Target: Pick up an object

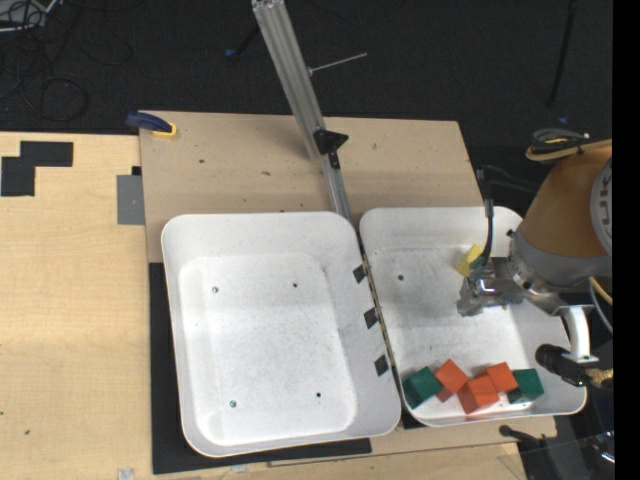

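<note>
The gripper (478, 296) hovered by the yellow block (470, 259) — claw state unclear — and risked nudging it against the right bin's wall (440, 211).

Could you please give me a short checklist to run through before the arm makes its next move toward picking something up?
1. Objects available: ok, green and orange blocks cluster at the near edge of the right bin.
2. Gripper over the bin that holds them: ok.
3. Gripper above the blocks: not ok, it sits farther back, near a yellow object.
4. Something held already: cannot tell.
5. Blocks separated enough for a clean grasp: not ok, they lie packed together.
6. Left bin out of the arm's way: ok.
</note>
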Controlling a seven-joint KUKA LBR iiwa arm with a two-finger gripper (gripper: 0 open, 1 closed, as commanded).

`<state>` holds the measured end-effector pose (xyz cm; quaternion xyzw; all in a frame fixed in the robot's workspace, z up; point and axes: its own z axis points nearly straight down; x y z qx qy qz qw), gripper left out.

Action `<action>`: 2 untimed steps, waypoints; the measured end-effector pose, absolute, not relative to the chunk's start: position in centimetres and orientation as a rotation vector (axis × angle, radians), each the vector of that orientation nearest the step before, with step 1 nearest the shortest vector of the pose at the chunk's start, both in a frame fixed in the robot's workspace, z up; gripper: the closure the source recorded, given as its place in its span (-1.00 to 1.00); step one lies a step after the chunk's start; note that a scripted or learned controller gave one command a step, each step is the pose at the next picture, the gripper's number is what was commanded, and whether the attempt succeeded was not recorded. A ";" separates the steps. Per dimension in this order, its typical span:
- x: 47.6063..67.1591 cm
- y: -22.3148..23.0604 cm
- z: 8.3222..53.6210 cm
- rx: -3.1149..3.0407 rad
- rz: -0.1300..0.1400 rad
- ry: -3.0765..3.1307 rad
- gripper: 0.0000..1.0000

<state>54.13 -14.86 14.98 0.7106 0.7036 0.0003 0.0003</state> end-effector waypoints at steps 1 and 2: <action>54.1 -14.2 20.9 2.218 0.004 2.221 1.00; 54.1 -14.3 24.3 2.219 0.001 2.222 1.00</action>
